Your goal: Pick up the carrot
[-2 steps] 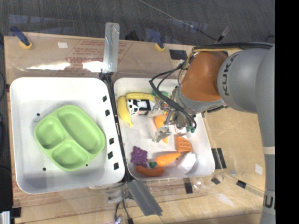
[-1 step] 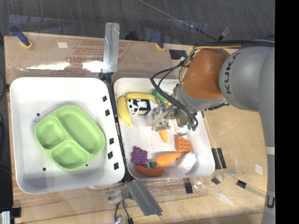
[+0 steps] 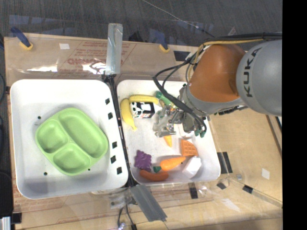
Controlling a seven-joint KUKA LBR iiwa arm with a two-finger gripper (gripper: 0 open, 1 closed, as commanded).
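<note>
Silvery metal two-finger gripper hangs in the middle of the right white bin; I cannot tell what it grips. A small orange cone piece sits just below it. The orange carrot with green top lies at five o'clock, near the bin's front. A yellow banana is at nine o'clock

"KUKA" on the grey arm
</note>
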